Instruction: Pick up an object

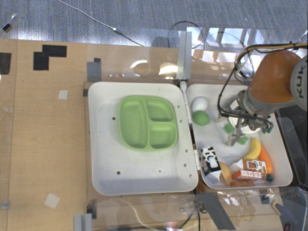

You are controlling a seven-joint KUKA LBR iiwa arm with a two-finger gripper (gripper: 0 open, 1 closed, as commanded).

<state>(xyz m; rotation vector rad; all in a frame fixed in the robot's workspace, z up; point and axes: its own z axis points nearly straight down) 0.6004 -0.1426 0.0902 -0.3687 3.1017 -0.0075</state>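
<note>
My gripper [237, 136] hangs low over the middle of the right bin [285, 177], under the arm's orange band [272, 76]. Two small green pieces lie right by it, one [229, 127] to its upper left and one [243, 140] touching or just beside its tip. A yellow banana [253, 149] and an orange carrot [266, 161] lie just to its lower right. A green ball [201, 118] and a white ball [198, 103] sit at the bin's left side. Nothing visibly hangs from the gripper.
A red and white carton [250, 170], a tan item [225, 173] and a black and white box [210, 159] crowd the right bin's front. The left bin [103, 177] holds a green divided plate [147, 122]. A divider wall [189, 129] separates the bins.
</note>
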